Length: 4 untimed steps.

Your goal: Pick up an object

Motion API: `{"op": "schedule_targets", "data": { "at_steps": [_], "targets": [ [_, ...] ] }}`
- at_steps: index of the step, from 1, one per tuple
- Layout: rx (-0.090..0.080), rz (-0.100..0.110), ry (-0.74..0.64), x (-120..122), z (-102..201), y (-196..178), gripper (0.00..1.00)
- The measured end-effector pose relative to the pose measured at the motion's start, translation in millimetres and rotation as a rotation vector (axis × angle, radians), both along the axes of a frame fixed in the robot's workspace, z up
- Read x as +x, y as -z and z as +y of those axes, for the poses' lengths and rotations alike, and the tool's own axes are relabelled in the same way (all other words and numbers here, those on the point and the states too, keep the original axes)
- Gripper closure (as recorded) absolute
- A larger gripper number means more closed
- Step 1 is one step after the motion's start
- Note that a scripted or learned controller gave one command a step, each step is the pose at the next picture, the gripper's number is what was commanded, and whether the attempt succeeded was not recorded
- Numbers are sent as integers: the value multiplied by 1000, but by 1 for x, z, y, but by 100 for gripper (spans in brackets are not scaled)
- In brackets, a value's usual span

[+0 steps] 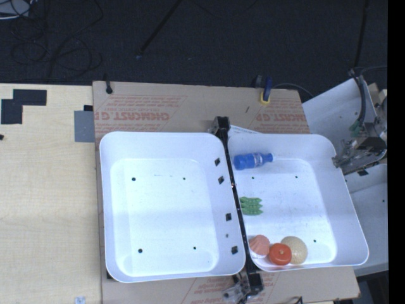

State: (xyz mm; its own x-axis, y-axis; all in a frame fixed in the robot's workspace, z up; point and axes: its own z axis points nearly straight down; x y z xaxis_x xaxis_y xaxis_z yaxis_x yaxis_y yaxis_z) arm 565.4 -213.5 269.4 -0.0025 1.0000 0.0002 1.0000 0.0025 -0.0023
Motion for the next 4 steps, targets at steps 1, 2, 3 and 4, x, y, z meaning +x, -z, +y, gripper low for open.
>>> {"op": "schedule_targets", "data": {
  "at_steps": [1, 2, 3, 4],
  "targets": [
    [-4, -10, 1, 17, -1, -79, 100],
    [-1, -2, 4, -16, 0, -99, 100],
    [1, 0, 4, -70, 0, -112, 100],
    [1, 1, 3, -90, 0, -100, 100]
  ]
}}
